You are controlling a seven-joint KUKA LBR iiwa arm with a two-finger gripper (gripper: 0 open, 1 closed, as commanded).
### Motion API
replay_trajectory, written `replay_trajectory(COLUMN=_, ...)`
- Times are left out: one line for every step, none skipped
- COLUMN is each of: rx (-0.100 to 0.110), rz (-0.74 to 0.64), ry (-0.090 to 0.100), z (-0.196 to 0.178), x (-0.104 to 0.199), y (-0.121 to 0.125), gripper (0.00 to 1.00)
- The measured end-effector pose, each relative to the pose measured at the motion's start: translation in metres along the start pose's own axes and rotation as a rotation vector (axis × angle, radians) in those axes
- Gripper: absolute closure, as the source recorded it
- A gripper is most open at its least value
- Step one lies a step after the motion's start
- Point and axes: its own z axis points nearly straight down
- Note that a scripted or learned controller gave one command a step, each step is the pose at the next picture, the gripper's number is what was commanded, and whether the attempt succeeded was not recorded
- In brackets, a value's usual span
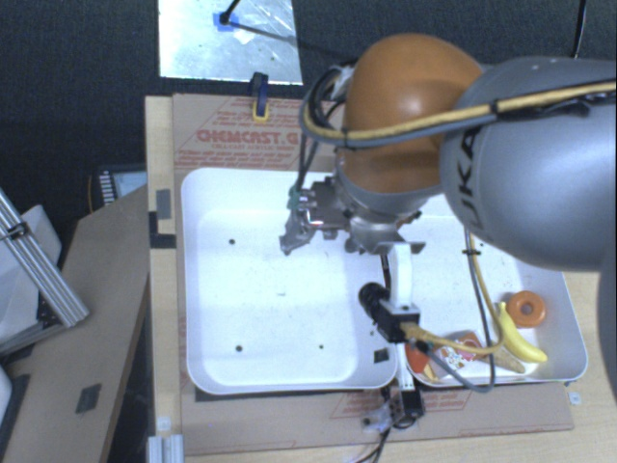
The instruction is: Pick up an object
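Apparently empty, the gripper (294, 230) hangs well left of the banana (516, 340).

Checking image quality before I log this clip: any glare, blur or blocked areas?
Camera view: glare on the foil sheet at top; the left bin is evenly lit and fairly sharp; the arm looms large and soft, hiding much of the right bin; the tool looks slightly blurred.

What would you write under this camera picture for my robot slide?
Grey robot arm leaning over two white bins, with a banana and an orange round toy in the right bin.
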Motion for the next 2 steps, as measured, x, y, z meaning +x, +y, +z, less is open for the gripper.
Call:
replay_trajectory(rx=0.008, rz=-0.011, ry=-0.002, z=0.097, x=0.047, y=0.076, gripper=0.0)
replay_trajectory(rx=0.011, rz=-0.008, ry=-0.002, z=0.083, x=0.045, y=0.074, gripper=1.0)
